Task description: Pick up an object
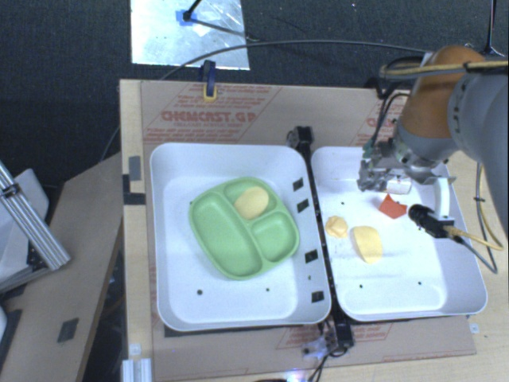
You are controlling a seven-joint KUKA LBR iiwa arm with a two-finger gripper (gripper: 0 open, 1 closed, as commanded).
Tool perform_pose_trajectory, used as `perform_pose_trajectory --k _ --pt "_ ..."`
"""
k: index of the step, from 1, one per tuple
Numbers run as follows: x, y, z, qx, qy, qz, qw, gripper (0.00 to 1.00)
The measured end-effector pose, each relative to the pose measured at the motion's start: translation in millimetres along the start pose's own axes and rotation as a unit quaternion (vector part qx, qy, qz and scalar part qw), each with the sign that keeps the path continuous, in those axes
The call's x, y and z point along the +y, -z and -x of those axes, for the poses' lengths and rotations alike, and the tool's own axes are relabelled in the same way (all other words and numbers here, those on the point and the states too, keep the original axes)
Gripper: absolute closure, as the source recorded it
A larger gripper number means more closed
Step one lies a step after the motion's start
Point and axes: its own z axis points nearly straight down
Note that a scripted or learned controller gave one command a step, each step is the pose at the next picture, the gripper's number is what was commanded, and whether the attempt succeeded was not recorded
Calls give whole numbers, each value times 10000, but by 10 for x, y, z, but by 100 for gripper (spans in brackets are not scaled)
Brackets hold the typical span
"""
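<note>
Two white bins, left (171, 213) and right (445, 293), rest on a tan board (238, 114) printed with red lettering. A pale green divided plate (231, 245) bears a yellow piece (252, 202). The right bin contains two yellow pieces, small (337, 227) and larger (367, 243), and a red-orange piece (391, 207). The arm (469, 118) is grey with an orange band (433, 94). A silvery foil sheet (187, 22) lies on dark carpet (56, 70).

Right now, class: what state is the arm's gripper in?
Gripper: low over the right bin, near the red piece; open or shut cannot be told.
</note>
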Motion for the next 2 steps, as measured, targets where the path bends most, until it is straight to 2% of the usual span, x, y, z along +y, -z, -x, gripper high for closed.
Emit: perform_pose_trajectory --k 1,2 --pt "58 648 -1 -2 29 14 10000 100" --pt "71 808 -1 3 31 -8 10000 100"
